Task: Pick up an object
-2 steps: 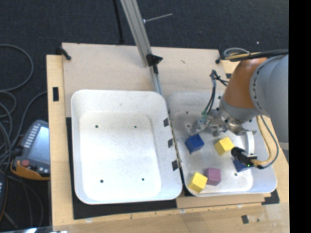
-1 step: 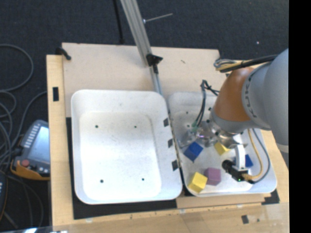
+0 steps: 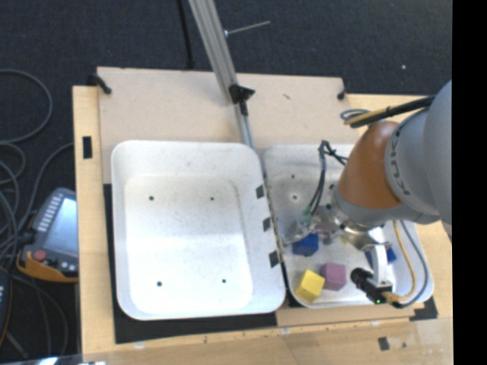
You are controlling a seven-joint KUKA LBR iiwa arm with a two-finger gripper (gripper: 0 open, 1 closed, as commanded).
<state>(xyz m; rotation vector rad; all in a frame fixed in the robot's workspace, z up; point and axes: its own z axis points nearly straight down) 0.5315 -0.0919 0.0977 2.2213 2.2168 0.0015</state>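
Note:
The arm reaches into the right bin (image 3: 293, 166) from the right, its orange band above the wrist. My gripper (image 3: 313, 230) hangs low over the bin's middle, right at a blue block (image 3: 306, 245) that lies just beneath and in front of it. Whether the block is between the fingers is hidden from here. A yellow cube (image 3: 310, 284) rests near the bin's front edge. A purple cube (image 3: 335, 274) sits just right of the yellow one.
The left bin (image 3: 122, 166) stands beside the right one, their rims touching. A slanted metal rail (image 3: 221, 52) rises from behind the bins. A teach pendant (image 3: 53, 234) and cables lie off the bench at the left.

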